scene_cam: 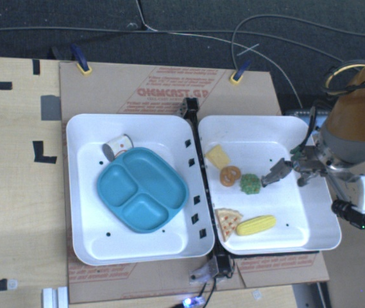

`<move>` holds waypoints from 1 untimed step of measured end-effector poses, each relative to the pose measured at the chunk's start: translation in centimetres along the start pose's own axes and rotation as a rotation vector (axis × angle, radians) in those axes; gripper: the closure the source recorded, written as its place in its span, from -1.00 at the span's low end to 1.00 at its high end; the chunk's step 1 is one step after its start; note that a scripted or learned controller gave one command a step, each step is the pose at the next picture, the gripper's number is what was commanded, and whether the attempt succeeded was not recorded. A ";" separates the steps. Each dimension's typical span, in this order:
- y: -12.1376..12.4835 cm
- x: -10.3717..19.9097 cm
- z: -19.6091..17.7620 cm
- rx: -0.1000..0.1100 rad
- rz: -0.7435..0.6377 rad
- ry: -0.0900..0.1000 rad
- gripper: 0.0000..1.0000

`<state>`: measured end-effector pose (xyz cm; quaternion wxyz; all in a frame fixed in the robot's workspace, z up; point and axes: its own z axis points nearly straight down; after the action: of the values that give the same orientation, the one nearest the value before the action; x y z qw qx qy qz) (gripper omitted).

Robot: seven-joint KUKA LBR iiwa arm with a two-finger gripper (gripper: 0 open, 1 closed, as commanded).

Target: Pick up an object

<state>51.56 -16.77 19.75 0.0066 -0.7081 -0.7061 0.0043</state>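
The right bin (297,130) holds a green broccoli piece (251,184), a brown ring-shaped donut (229,176), a pale yellow cheese block (217,156), a corn cob (255,224) and a waffle-patterned wedge (228,222). My gripper (273,174) reaches in from the right, low over the right bin. Its dark tip sits just right of the broccoli, almost touching it. I see nothing held in it. The grey arm with its orange band (352,117) stands over the bin's right edge.
The left bin (79,172) holds a blue divided plate (142,188) and a small white and grey cup (117,147) lying at its upper left. A black clip divider (195,165) runs between the bins. Cables cross the dark floor behind.
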 end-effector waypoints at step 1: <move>0.3 0.1 -0.7 -0.014 -0.004 -0.003 -1.00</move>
<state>51.88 -16.71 20.49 0.0009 -0.7066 -0.7076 0.0004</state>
